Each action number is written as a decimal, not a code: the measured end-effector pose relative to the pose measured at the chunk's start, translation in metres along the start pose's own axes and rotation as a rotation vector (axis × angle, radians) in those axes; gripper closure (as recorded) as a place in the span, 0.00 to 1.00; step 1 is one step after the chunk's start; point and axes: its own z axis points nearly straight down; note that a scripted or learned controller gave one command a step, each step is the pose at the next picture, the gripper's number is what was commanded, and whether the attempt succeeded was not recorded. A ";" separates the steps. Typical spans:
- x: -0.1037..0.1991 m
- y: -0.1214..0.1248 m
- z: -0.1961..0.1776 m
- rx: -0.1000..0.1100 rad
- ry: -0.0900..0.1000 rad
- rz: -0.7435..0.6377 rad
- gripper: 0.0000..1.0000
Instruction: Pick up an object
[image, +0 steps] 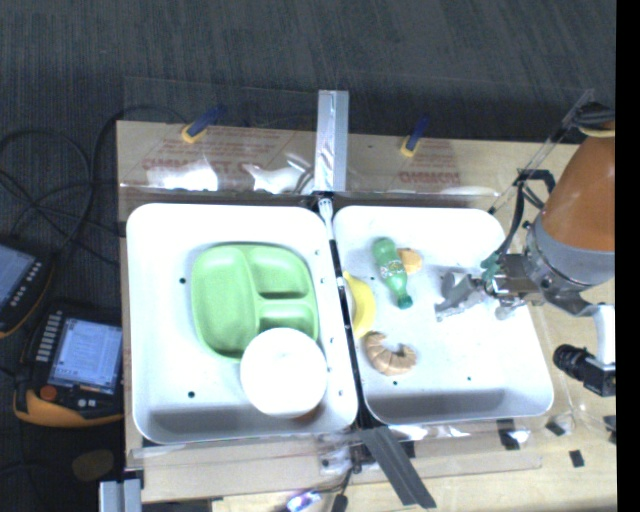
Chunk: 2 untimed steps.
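In the right bin (470, 395) lie a green bottle (391, 271) with a yellow piece at its side, a yellow banana (361, 304) against the left wall, and a tan croissant (389, 354) nearer the front. My gripper (452, 296) hangs over the right half of that bin, pointing left, its grey fingers spread apart with nothing between them. It sits to the right of the bottle and above-right of the croissant, apart from both.
The left bin (160, 400) holds a green divided tray (255, 296) and a white round bowl (284, 371) overlapping its front corner. A metal divider (331, 150) stands at the back between the bins. The arm's orange band (595, 190) is at the right.
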 end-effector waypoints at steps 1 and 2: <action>0.019 0.102 0.072 0.001 -0.001 -0.025 0.00; 0.021 0.143 0.170 -0.011 0.000 0.165 0.00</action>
